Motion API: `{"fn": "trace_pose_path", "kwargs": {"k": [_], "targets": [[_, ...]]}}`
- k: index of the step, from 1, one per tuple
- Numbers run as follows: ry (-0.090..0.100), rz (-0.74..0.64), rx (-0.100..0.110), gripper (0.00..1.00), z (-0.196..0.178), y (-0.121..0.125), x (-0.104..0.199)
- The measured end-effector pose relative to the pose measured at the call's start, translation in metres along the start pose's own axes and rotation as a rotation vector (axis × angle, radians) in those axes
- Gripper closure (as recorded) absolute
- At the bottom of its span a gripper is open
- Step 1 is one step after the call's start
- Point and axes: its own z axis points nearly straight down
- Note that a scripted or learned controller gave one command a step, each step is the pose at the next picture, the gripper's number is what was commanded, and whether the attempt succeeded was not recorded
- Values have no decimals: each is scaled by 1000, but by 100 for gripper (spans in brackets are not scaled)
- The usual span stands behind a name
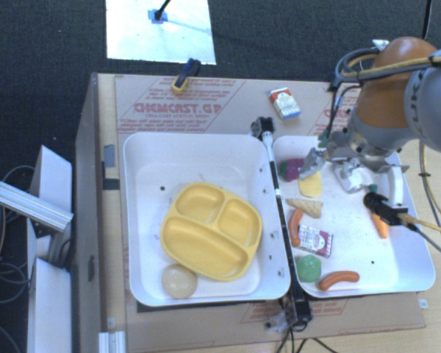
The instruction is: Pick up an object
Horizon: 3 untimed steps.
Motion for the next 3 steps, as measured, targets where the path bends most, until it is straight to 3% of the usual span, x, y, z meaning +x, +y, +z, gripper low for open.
{"fn": "trace_pose_path", "kwargs": {"k": [1,2,3], "targets": [[0,3,2,0,93,14,-11],[-1,-1,-2,0,99,67,-17],[-1,2,-1,0,99,45,-12]]}}
